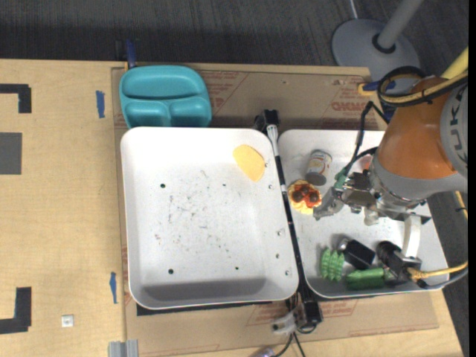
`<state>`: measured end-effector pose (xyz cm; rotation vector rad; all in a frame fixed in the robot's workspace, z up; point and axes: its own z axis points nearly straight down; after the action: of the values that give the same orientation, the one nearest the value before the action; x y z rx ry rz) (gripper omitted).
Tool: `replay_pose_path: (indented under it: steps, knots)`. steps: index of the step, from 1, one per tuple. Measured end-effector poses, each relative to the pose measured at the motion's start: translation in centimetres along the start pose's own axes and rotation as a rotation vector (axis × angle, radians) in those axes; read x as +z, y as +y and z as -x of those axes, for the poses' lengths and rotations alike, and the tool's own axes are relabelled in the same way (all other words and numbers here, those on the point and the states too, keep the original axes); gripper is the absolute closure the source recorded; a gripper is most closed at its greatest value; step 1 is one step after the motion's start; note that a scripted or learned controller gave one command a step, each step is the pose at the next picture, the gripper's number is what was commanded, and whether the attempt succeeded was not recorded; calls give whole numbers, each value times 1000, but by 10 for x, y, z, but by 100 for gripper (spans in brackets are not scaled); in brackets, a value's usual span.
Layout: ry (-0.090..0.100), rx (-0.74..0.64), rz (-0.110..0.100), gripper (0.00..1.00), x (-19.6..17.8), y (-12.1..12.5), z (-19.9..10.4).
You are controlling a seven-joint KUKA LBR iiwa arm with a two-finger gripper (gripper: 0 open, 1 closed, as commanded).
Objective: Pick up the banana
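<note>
A cardboard-covered counter [59, 199] is seen from above, with dark carpet behind it and two shallow white bins placed side by side. The left bin [204, 222] is marked with fine scuffs. The banana [250, 161] is located in its upper right corner, near the wall shared with the right bin [439, 255]; it appears as a short yellow piece, and its exact shape cannot be resolved. A teal divided tray [165, 95] is positioned just behind the left bin.

The arm [420, 151] is extended over the right bin, well apart from the banana. The pincer [336, 201] is located over the middle of the right bin; whether it is apart or together cannot be told. A small can [318, 166] and a red-and-yellow item [305, 194] are seen near the left side of that bin. A green spiked object [334, 263] and black items [358, 253] are seen along its front edge.
</note>
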<state>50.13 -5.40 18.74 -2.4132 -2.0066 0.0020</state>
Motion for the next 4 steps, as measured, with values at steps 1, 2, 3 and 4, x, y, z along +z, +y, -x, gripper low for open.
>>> replay_pose_path:
  steps: [1, 2, 3, 4]
  knots:
    - [0, -137, 0, 0, 3, -32, -49]
    - [-1, -130, 3, 0, 3, -48, -138]
    - [-2, -92, -1, 0, 79, -64, -221]
    - [-1, -96, 2, 0, 74, -73, -270]
